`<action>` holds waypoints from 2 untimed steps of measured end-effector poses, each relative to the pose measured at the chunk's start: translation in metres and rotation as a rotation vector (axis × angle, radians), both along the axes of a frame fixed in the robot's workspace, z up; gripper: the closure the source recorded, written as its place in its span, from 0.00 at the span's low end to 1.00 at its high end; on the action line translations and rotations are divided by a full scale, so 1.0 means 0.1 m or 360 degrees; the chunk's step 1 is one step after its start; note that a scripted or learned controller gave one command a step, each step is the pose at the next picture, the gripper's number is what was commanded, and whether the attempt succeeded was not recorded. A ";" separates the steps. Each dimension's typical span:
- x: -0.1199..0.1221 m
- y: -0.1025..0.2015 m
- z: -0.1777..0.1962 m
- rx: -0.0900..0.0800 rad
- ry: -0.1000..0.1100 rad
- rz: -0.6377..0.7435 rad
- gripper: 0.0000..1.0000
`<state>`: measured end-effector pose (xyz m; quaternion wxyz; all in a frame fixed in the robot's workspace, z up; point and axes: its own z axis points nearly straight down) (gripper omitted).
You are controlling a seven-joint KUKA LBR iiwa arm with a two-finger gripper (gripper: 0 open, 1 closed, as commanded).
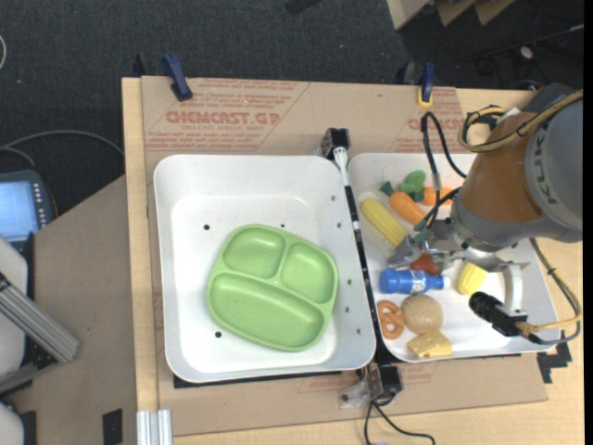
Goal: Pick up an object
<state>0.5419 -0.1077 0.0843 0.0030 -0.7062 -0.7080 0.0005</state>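
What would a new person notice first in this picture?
The big green divided plate lying alone in the left bin stands out first. Next comes the grey and orange arm reaching over the right bin, which is crowded with small toy foods: a yellow corn cob, a blue bottle and a pretzel.

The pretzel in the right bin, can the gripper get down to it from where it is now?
Probably yes. The pretzel lies uncovered at the bin's near-left corner, beside the gripper; the bin wall and the bread roll crowd it.
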 end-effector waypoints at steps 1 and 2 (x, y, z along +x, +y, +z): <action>0.01 -0.03 0.10 -0.0004 -0.0009 -0.0006 1.00; 0.43 0.74 1.07 -0.0002 -0.0029 0.0011 1.00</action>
